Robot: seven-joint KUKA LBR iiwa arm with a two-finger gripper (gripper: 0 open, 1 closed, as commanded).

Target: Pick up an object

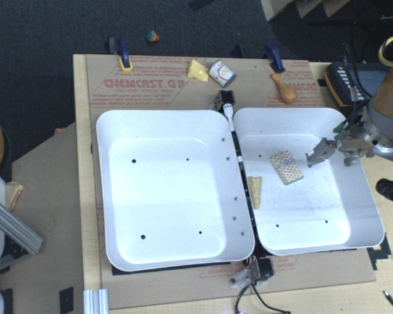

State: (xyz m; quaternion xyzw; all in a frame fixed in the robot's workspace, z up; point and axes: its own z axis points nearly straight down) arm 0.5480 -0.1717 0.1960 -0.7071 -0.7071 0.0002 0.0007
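Note:
In the right bin (354, 195) lies a small tan pad with a checked pattern (287, 167), slightly tilted, near the bin's middle. A narrow beige strip (255, 191) rests against that bin's left wall. My gripper (324, 151) hangs over the right bin's upper right part, just right of the checked pad and apart from it. One grey finger (318, 154) points down-left toward the pad. Nothing shows between the fingers.
The left bin (118, 142) stands beside the right one. On the board behind the bins lie a yellow wedge (198, 71), a small white box (221, 74), a black-and-white brush (226, 103) and a wooden-handled tool (283, 88). Blue clamps (124, 53) hold the board's back edge.

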